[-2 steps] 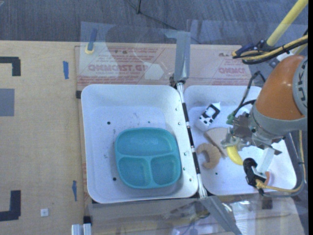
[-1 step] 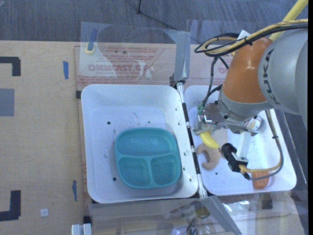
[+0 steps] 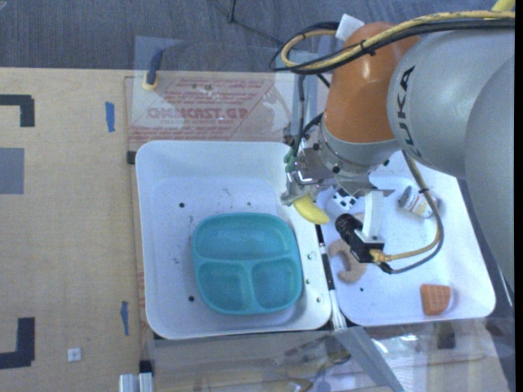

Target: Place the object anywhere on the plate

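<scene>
Gripper (image 3: 304,196) over the bins' shared edge; a yellow banana (image 3: 310,211) sits just beneath it (finger state can't be told), teal plate (image 3: 245,261) lower-left.

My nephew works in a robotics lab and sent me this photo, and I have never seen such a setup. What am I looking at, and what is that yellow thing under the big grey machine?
The camera is fixed above a bench and looks down at a slant. The big grey machine with the orange band is a robot arm reaching in from the right. At its tip is a gripper, its hand. The yellow thing just below it looks like a small toy banana; whether the gripper holds it I cannot tell. Two shallow white bins sit side by side. The left bin holds a teal plate with three compartments. In the right bin lie an orange piece, a tan piece and a small pale object.
</scene>
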`<state>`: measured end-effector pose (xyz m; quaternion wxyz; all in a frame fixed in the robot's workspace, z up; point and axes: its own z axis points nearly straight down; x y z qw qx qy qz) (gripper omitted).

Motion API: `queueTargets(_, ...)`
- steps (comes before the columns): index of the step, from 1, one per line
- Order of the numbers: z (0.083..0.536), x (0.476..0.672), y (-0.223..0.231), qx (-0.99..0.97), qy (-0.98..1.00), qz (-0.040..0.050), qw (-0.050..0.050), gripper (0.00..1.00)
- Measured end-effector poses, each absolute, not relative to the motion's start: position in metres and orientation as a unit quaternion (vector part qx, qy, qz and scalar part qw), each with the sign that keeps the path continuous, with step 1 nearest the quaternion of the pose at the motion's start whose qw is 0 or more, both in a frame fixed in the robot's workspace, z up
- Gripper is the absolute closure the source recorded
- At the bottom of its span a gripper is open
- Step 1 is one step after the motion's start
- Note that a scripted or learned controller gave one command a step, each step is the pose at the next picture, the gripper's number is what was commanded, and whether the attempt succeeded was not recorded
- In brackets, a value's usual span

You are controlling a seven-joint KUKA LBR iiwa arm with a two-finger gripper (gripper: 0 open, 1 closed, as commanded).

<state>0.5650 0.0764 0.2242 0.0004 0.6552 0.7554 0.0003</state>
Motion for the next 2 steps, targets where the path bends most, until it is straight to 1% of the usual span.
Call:
queueTargets(1,0.2552,0.5031,0.1525,0.579,0.815,-0.0003,-0.001,1.0)
queueTargets(2,0.2552,0.5032,0.1525,0.579,0.815,-0.0002,-0.001,0.0)
